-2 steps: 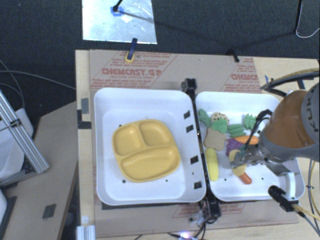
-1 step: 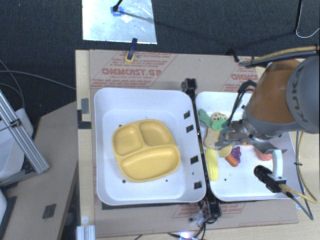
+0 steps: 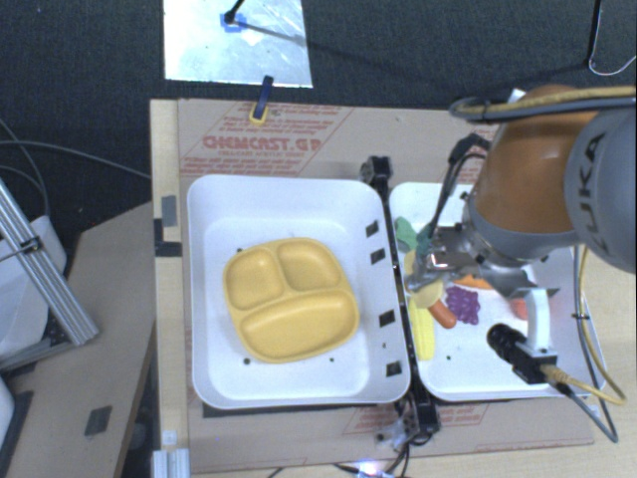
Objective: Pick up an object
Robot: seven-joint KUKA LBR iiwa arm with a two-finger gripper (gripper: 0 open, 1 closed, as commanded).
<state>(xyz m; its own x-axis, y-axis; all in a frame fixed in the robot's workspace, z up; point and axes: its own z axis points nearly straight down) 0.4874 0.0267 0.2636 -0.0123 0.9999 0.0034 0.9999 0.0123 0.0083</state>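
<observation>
Gripper [image 3: 433, 259]: low over the left part of the right bin [image 3: 468, 381], under the grey wrist and orange band. Apart or together: cannot tell, the arm's own bulk covering it from above. Nothing seen clamped in it.

Nearest the camera in that bin: a yellow corn cob [image 3: 424, 333] lying along the left wall. Just beyond it, an orange carrot [image 3: 444, 314] and, touching or nearly so, purple grapes [image 3: 464, 303]. Further in, a green piece [image 3: 406, 234] at the wall, partly under the wrist. Toys crowded close together, so any of them a fair target, none of them standing free.

Judging the step as the descent onto this cluster. To do it well: pick one toy, centre squarely over it, keep off the bin wall, go straight down, close only once around the toy, then lift slowly and check it comes up. Corn cob best taken across its narrow width.

To the left, the left bin [image 3: 211, 267] with a yellow divided plate [image 3: 291, 299]. Farthest, printed cardboard [image 3: 269, 139] under both bins.
</observation>
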